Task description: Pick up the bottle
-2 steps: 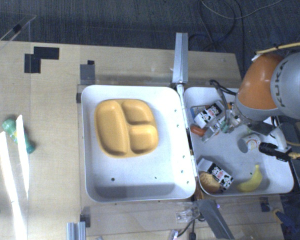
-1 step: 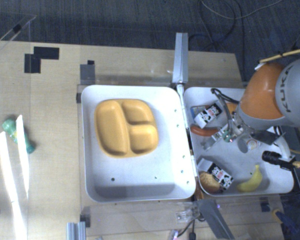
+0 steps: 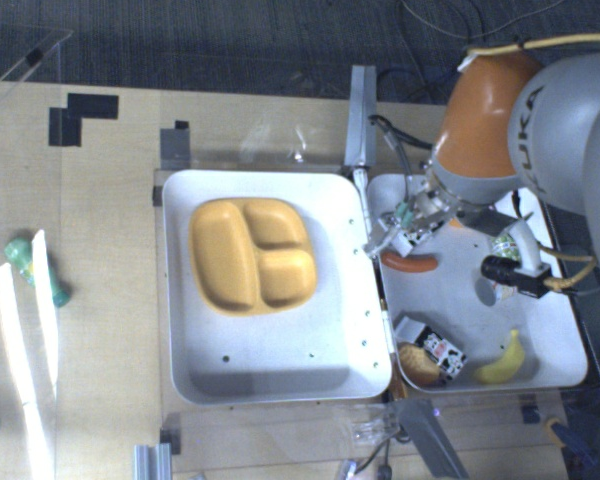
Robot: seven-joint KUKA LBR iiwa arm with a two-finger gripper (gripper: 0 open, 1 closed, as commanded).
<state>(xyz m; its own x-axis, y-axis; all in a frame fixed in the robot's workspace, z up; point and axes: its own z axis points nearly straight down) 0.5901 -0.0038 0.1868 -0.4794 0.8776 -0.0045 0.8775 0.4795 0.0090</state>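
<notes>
A grey KUKA arm point(image 3: 570, 128) with an orange band leans in over the right of 2 shallow white bins, its gripper point(image 3: 405, 226) low beside the wall dividing them; whether its jaws are open or closed cannot be told from this angle. The left bin point(image 3: 280, 363) carries a yellow divided tray point(image 3: 252, 253). In the right bin point(image 3: 460, 303) lie a banana point(image 3: 504, 360), a red sausage point(image 3: 410, 262) and a small printed box point(image 3: 442, 353) against a brown roll point(image 3: 412, 364). The likeliest bottle point(image 3: 505, 243), a white object with a green patch, sits near the gripper's right, partly hidden by the wrist. A clean pick probably calls for shifting right, clear of the sausage, then closing across the bottle's body rather than its end.
</notes>
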